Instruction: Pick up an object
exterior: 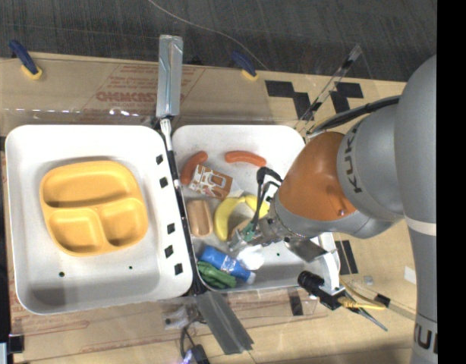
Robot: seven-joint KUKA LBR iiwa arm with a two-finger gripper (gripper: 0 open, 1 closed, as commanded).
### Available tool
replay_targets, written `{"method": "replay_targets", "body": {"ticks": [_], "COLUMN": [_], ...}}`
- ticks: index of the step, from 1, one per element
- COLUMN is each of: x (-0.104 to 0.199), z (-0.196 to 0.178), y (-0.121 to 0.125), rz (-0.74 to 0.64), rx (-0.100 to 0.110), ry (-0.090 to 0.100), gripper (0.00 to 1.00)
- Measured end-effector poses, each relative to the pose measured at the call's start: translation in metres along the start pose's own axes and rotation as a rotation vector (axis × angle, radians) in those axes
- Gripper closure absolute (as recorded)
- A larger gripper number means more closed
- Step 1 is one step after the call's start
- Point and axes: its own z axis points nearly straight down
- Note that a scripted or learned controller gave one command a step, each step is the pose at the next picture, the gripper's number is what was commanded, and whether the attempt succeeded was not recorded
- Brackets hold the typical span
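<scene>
- Toy food fills the right bin, and my gripper sits low among it; I cannot tell how it is set.
- Just beside the gripper, toward the upper left, lies a yellow banana, partly under the wrist.
- Left of the gripper I see a hot dog in a bun, lying lengthwise.
- Further up from the gripper sits a small orange and white packet; its print is too small for me to read.
- Beyond that packet lie two sausages, one tilted near the bin divider, one flat near the far wall.
- Below and left of the gripper lies a blue bottle with a green vegetable touching it at the near wall.
- Well to the left of the gripper, the left bin holds a yellow compartment tray.
- Grey letters reading KUKA run along my arm beside the orange band.
- On the cardboard past the bins I read red print, roughly CHEMCAST, faint.
</scene>
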Motion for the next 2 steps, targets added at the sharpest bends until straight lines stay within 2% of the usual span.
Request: {"method": "replay_targets", "body": {"ticks": [1, 2], "x": [0.0787, 0.0774], "z": [-0.1509, -0.1485], "y": [0.0343, 0.0328], "rz": [0.207, 0.21], "rx": [-0.007, -0.001], "ry": [0.001, 0.0], "gripper": [1.0, 0.0]}}
